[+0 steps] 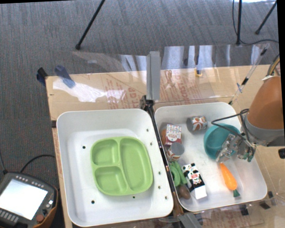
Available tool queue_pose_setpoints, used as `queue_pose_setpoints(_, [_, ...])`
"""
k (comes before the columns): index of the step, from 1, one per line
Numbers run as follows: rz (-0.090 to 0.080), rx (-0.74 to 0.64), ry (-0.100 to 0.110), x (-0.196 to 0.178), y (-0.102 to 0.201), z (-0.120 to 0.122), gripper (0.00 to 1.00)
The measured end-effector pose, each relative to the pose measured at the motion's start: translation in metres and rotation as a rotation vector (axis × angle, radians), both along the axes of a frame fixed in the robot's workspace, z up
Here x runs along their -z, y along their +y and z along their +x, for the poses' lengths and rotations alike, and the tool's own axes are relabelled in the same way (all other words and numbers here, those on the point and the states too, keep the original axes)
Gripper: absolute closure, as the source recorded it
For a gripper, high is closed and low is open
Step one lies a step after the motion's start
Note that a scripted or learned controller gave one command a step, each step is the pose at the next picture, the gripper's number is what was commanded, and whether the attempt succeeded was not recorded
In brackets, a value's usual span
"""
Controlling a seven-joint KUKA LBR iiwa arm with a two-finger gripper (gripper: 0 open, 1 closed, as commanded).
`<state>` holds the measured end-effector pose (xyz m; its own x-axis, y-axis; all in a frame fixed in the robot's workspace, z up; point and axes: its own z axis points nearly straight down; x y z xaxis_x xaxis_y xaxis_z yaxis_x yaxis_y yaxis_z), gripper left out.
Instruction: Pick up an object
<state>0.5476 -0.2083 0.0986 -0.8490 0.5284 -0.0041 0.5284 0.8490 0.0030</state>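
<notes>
Cow-print carton (194, 180), no legible label

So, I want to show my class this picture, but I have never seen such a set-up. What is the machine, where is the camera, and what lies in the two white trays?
One fixed camera looks down at a slant on the bench. The grey robot arm with an orange band reaches in from the right; its two-finger gripper hovers over the right white bin, beside a teal plastic bowl. Below lie an orange toy carrot, a black-and-white carton and a small can. The left white bin holds a green divided plate. Whether anything is held cannot be told.
</notes>
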Motion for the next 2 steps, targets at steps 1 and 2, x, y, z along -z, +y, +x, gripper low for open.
queue_pose_setpoints(1, [-0.004,-0.012,-0.010,-0.120,0.018,0.037,1.00])
queue_pose_setpoints(2, [0.000,-0.215,0.005,0.011,0.102,0.026,1.00])
